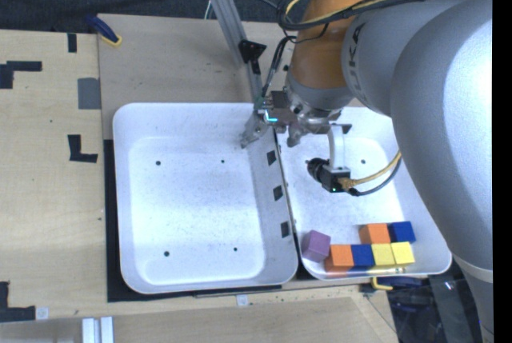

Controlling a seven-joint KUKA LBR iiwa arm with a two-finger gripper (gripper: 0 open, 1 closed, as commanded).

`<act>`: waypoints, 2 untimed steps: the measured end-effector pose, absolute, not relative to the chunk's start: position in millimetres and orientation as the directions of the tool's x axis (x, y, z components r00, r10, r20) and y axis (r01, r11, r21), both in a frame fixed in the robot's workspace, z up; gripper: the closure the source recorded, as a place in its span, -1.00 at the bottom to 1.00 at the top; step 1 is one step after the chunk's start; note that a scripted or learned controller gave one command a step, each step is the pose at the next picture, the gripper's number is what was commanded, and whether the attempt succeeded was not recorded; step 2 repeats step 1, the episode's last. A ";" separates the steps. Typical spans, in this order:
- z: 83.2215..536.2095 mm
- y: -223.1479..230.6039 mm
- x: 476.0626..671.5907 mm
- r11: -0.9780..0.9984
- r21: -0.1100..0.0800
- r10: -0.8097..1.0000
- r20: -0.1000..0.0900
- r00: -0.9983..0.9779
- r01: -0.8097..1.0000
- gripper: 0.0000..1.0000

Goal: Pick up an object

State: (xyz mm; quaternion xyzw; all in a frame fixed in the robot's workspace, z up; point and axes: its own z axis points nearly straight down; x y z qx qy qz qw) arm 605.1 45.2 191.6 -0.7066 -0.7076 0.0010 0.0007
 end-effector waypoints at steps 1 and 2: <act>191.5 99.2 555.4 0.006 -0.006 1.000 0.001 -0.006 1.000 -1.00; 191.5 99.2 555.4 0.006 -0.006 1.000 0.001 -0.006 1.000 -1.00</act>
